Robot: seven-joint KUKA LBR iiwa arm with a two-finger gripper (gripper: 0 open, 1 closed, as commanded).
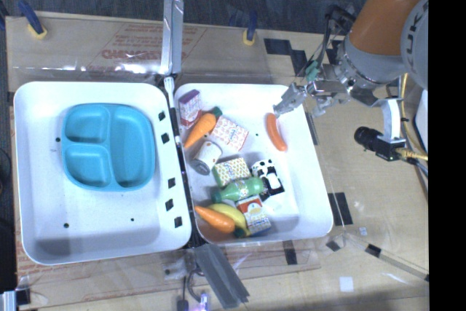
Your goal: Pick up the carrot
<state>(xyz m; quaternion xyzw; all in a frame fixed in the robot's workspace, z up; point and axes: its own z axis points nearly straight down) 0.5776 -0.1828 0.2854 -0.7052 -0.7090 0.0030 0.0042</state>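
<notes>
- Camera view: the carrot (200, 128) lies near the right bin's (314, 178) left wall, towards its far corner, long axis slanting.
- The gripper (285, 103) hovers over the far right edge; the carrot lies leftward. Its opening cannot be told; nothing visibly held.

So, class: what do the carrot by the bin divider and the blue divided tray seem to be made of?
Carrot: probably moulded plastic, a toy; uniform orange, smooth skin, green stub. Blue divided tray: looks like matte plastic; even colour, rounded moulded compartments, soft sheen. Neither can be confirmed from above.
</notes>
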